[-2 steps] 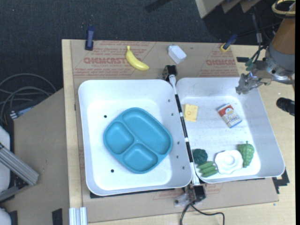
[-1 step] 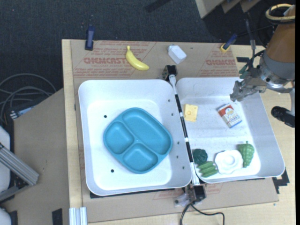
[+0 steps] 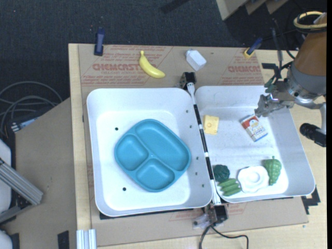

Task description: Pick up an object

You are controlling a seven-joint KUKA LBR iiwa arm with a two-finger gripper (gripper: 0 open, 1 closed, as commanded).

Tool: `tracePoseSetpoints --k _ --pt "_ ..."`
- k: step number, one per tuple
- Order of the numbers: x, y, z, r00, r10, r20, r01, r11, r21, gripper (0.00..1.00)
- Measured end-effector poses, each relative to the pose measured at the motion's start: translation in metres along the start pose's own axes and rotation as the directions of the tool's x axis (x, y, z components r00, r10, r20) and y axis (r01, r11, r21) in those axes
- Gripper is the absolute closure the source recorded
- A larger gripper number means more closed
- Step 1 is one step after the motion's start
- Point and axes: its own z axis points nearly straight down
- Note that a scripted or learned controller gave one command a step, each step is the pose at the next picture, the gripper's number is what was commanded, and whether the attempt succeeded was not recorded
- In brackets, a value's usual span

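The right bin [image 3: 233, 150] holds a small red, white and blue carton [image 3: 254, 128], a yellow cheese block [image 3: 211, 124], a broccoli floret [image 3: 221, 172], a green pea pod [image 3: 230, 188], a white fried egg [image 3: 253, 178] and a green leafy piece [image 3: 272, 169]. My gripper [image 3: 263, 109] hangs over the bin's far right part, just above and behind the carton. Nothing shows as held in it. The grey wrist and orange band rise to the right of it.
A blue divided plate [image 3: 151, 154] lies in the left bin [image 3: 104, 113]. On the bench behind the bins are a banana [image 3: 149, 66], a small white block [image 3: 195, 59] and a blue marker [image 3: 99, 42]. Cables run along the right side.
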Motion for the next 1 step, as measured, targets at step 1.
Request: tracePoseSetpoints --k 1 --pt "-0.0151 -0.0126 -0.0336 1.0 0.0 0.002 0.0 1.0 -0.004 1.0"
